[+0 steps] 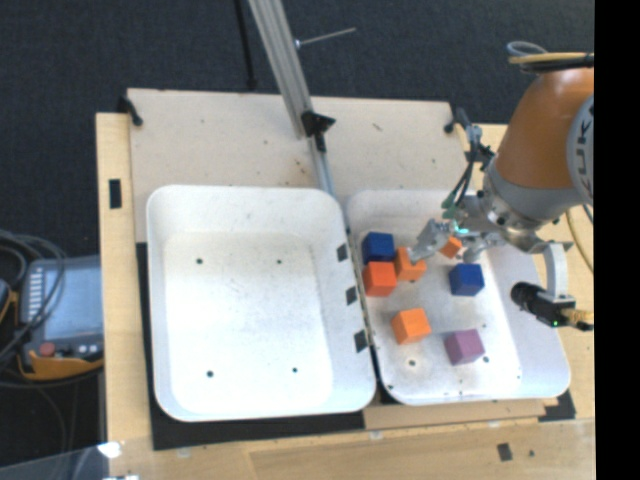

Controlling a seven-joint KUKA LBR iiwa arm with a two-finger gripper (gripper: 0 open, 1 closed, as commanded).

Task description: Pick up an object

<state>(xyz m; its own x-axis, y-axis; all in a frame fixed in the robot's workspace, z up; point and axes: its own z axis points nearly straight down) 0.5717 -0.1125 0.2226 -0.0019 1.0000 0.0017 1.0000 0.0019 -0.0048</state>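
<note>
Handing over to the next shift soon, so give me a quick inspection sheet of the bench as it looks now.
Surface: bench bears left bin and right bin, side by side.
Job's things: in the right bin, two blue blocks, two orange blocks, purple block.
Clutter: nothing seen.
Hand: hand hovers low over the right bin's upper part; grip state unclear.
Cables: black cables left of the bench.
Surroundings: metal pole; control pendant; dark floor.
</note>
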